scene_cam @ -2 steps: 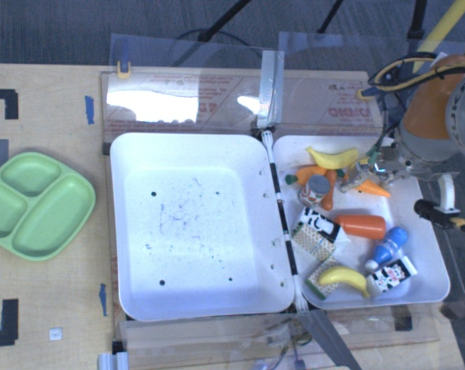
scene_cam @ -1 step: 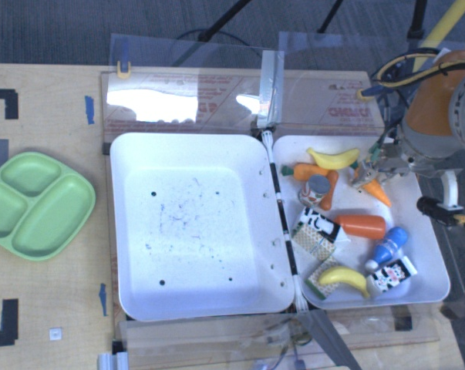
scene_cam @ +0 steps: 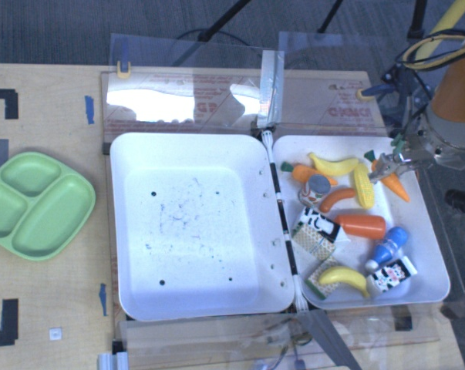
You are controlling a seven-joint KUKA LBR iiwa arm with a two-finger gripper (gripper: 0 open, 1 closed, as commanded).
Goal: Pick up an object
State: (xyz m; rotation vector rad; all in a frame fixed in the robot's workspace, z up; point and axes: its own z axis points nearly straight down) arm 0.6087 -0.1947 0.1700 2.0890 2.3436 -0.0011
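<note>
- My claw (scene_cam: pixel 388 163) hangs at the far right corner of the right bin (scene_cam: pixel 435 245), low over the toys, just beside the carrot (scene_cam: pixel 399 185) that lies along the right wall.
- I cannot tell whether my claw is released or clenched: the metal tip is small and blurred against the carrot's leafy end, and I see nothing plainly between its tips, so I claim no hold.
- The step in hand, as I judge it, is the reach: I am at the bin and have yet to lift anything.
- Things to choose from all lie in the right bin: a banana (scene_cam: pixel 334 165) at the far side, a corn cob (scene_cam: pixel 363 187) upright-ish just beside the carrot, an orange sausage (scene_cam: pixel 338 198), an orange bottle (scene_cam: pixel 362 225) lying flat, a blue bottle (scene_cam: pixel 389 246), a second banana (scene_cam: pixel 343 277) at the near side, a small black-and-white carton (scene_cam: pixel 318 225) and another carton (scene_cam: pixel 393 274) near the blue bottle.
- The left bin (scene_cam: pixel 139 156) holds no toys; a green divided plate (scene_cam: pixel 38 205) sits well apart on the bench to the left.
- The nearest target looks like the carrot or the corn cob.
- The next move calls for centring over one piece alone, lining up across its narrow width, going down without nudging the neighbours, then closing and lifting straight.
- The risk I see: the carrot lies close against the bin wall, leaving little room on that side.
</note>
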